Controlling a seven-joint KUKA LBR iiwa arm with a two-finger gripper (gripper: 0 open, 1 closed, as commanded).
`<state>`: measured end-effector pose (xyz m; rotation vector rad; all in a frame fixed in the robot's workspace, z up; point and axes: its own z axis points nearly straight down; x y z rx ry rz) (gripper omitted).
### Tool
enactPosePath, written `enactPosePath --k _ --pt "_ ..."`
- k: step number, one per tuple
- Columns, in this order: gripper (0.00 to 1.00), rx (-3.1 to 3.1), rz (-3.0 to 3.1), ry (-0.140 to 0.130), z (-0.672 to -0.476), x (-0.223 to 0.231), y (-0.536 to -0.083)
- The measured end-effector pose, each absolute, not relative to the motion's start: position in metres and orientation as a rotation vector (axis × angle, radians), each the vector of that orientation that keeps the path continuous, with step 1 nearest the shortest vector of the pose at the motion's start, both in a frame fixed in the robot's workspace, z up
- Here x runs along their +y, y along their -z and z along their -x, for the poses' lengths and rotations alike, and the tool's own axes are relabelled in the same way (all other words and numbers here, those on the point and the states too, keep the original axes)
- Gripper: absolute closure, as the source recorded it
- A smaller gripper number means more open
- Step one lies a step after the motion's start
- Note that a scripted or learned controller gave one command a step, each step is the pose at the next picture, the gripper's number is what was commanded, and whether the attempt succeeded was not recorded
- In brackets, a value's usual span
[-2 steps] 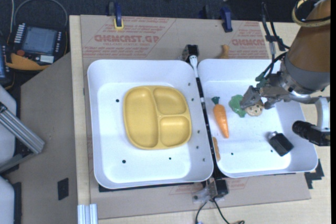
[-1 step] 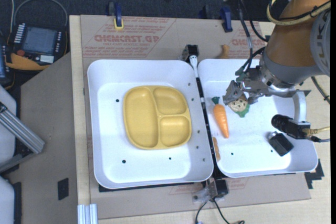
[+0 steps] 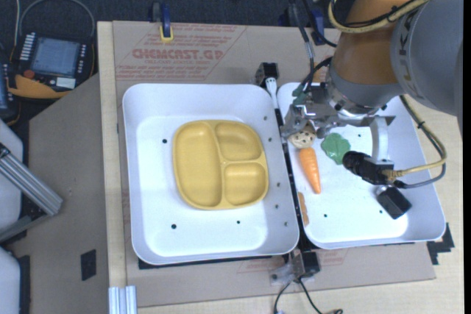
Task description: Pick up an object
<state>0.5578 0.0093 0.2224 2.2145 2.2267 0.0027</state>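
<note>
**Figure. The table [image 3: 184, 48] seen from above, arm at work in the right bin.** The arm [image 3: 375, 33] reaches in from the right and hangs its pincer [image 3: 304, 121] low over the left side of the right bin [image 3: 353, 232], close to the wall this bin shares with the left bin [image 3: 147, 121]. From where I stand the wrist hides the tips. I cannot tell whether the pincer is spread or pressed together, and nothing is visibly pinched in it.

Three small things cluster under and beside the pincer:
- **Biscuit-like piece [image 3: 299, 137]:** it is pale and sits right at the pincer's lower end, touching it or just beside it.
- **Carrot [image 3: 310, 168]:** it lies just in front of that piece, running along the shared wall with its tip toward the bin's front.
- **Green piece [image 3: 335, 146]:** it lies just to the right of the carrot's thick end.

A yellow divided plate [image 3: 220, 162] lies flat in the middle of the left bin, well apart from the pincer.

The low position directly over the cluster suggests a grasp aimed at the biscuit-like piece or the carrot's thick end.

Room is tight on the left, where the shared wall stands just beside both things, and the green piece crowds the right. The bin floor to the front and right of the carrot is bare, so a straight lift looks like the clearest way out.
</note>
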Motion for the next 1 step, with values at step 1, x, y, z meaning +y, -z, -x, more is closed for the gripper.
enactPosePath --k 1 --pt "1.00 2.226 -2.215 -0.004 -0.5781 0.0555 -0.2324"
